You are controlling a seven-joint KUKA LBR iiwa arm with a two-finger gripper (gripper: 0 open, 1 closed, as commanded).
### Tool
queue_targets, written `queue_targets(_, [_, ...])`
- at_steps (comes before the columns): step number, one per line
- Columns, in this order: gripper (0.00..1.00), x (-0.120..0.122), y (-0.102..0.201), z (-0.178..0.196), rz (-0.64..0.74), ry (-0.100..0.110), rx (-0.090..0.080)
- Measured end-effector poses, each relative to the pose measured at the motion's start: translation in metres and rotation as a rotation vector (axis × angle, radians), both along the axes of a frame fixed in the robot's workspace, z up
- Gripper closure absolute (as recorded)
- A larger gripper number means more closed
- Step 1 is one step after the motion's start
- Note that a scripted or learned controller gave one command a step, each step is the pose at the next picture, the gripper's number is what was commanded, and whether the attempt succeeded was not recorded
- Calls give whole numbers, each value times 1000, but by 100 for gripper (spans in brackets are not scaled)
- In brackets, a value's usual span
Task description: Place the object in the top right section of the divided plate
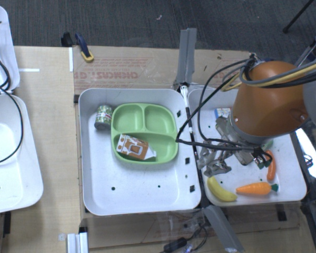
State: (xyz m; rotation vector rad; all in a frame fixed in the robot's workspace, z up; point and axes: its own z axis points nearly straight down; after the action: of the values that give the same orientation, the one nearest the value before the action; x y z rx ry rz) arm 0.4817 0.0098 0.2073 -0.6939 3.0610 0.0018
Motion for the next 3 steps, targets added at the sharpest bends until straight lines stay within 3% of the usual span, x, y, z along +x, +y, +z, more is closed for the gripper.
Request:
queue_targets(1, [100,18,41,15,128,1,0])
queue_targets(2, [100,52,-8,110,-15,-2,0])
queue_targets(3, [100,48,-32,227,5,-2,-1])
